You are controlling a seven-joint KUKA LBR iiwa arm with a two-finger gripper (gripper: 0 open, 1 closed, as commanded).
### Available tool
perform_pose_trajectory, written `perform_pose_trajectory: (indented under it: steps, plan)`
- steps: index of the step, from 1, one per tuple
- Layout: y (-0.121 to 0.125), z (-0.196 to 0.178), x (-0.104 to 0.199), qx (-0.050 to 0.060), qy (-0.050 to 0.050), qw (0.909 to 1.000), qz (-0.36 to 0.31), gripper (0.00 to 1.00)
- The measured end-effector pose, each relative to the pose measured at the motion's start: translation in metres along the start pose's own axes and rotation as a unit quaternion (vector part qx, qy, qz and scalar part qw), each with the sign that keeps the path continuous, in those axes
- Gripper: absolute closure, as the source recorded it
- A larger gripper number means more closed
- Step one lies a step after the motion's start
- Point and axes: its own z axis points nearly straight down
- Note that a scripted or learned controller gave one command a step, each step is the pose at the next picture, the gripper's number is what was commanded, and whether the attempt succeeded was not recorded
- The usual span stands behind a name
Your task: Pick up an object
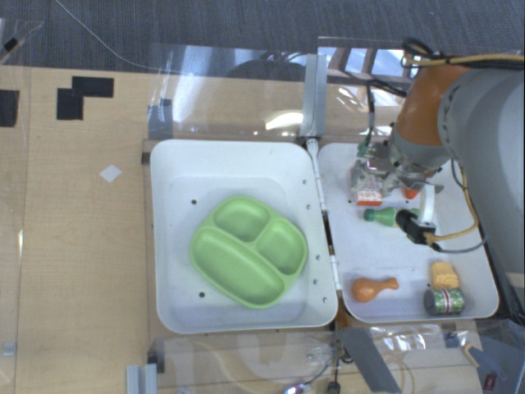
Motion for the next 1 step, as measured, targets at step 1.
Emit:
perform_pose_trajectory:
  steps: [1]
  plan:
    - [0.0138,-0.0818,0.0553,0.008,-0.003,0.9820,0.189,1.00]
